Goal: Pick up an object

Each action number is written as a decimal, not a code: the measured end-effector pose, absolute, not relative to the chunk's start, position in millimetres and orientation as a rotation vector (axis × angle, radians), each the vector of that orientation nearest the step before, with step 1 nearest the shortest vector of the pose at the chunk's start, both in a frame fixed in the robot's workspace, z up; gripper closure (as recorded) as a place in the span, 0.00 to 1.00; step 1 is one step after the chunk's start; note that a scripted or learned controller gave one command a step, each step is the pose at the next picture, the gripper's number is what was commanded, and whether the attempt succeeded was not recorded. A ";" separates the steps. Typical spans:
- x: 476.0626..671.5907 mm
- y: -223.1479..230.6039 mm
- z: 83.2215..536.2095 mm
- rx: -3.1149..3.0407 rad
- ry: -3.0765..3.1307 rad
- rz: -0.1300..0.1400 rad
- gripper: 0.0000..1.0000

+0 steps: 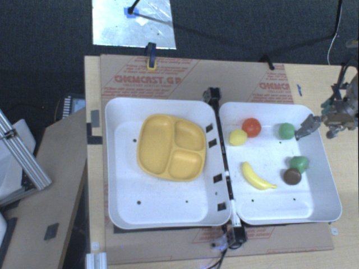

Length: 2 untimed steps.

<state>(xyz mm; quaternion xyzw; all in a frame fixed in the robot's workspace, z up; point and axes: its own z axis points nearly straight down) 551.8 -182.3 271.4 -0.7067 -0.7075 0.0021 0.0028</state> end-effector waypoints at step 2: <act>548.1 -175.4 217.3 -2.218 -2.221 0.002 0.00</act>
